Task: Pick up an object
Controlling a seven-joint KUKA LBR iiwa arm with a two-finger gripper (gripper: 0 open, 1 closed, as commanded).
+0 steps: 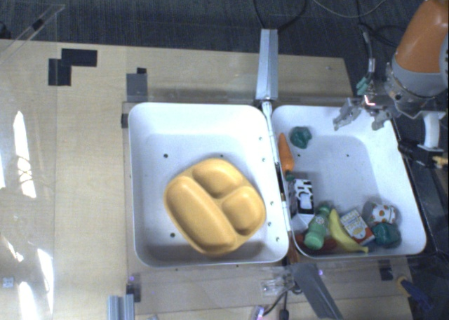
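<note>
Above the right white bin's (393,164) far rim, the gripper (361,116) hangs spread and empty; the small teal rubbery lump (301,137) (probably light, squashy) suits pinching across its middle.

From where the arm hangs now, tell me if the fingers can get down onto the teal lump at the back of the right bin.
Probably yes. The teal lump lies alone on bare bin floor, nothing over it.
</note>
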